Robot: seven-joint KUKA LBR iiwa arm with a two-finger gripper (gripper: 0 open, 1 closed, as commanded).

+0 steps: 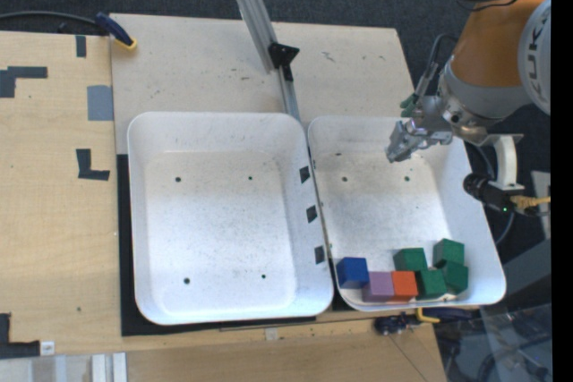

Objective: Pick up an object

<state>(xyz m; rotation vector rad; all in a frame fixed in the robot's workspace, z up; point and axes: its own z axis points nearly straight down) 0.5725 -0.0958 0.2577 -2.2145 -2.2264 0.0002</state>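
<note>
Blocks are lying huddled along the near wall of the right bin (466, 192), toward its near right corner: a blue block (352, 271) sitting furthest toward the divider, a purple block (381, 284) just beside it, an orange block (405, 284) touching the purple one, and a cluster of green blocks (436, 266) crowding the corner itself. They are likely resting there because the bin floor slopes or because they have slid together against the wall; packed this tightly, they are leaving little room for fingers to slip between neighbours. The blue block, with open floor on its divider side, is looking like the easiest candidate.

The gripper (403, 141) is hanging over the far edge of the same bin, toward its far right corner, well apart from all the blocks. Nothing is sitting between its fingers, and whether they are spread or pressed together cannot be told from this slant. The arm (497, 40) is reaching in above the bin's far right rim.

The left bin (143, 192) is lying beside it, sharing the middle divider. Judging by this layout, the pick is not yet begun: the gripper is needing to travel toward the near wall and descend over one block
</note>
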